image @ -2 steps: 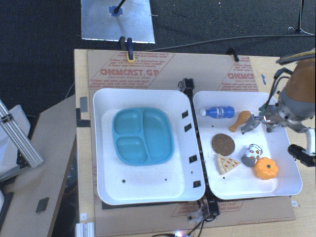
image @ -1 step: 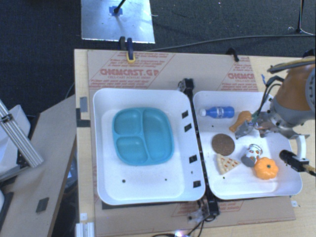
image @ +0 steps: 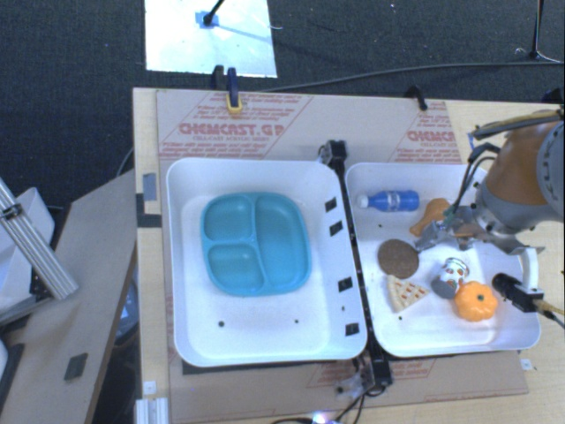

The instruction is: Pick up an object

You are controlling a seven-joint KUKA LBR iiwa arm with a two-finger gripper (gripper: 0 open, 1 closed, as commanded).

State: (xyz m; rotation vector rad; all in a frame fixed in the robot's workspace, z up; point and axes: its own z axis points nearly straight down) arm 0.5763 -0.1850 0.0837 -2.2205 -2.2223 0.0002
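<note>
Several small toys lie in the right white bin (image: 530,329); the gripper (image: 444,230) hovers by the tan plastic drumstick (image: 431,214), grip state unclear. Light, stiff, slippery: take its narrow shaft.

bins (image: 265,343): from my remote seat both look like smooth white plastic with a slight sheen
divided plate (image: 256,241): teal plastic, smooth, kinda satin
bottle (image: 388,201): glossy blue plastic with a white cap
pumpkin (image: 476,301): shiny orange, I'd say plastic
brown disc (image: 398,257): matt, rough-looking
bench (image: 291,122): pale wood under a printed protective sheet
floor (image: 71,60): dark, rough carpet
arm (image: 525,179): smooth grey casing with an orange band
</note>
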